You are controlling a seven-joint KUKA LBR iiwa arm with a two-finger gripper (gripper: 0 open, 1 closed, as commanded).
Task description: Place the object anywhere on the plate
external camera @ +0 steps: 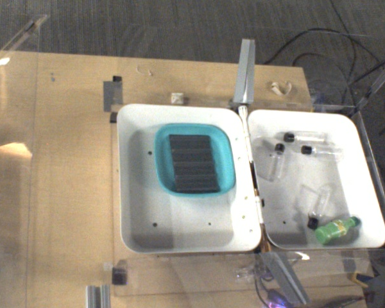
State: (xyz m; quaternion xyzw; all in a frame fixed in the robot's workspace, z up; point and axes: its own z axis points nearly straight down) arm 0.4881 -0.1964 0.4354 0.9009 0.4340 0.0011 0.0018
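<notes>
Status: task not started, as far as the frame shows. Plate (226, 147), teal w/ dark ribbed insert, sits in left bin (136, 217), centre of frame; nothing from the other bin lies on it. Right bin (366, 165) holds candidate objects: green bottle (337, 230) at lower right, plus several clear vials (277, 162) w/ black caps, upper-mid. Gripper finger state: cannot tell. Remaining: pick one object, carry across divider, set down on plate.
</notes>
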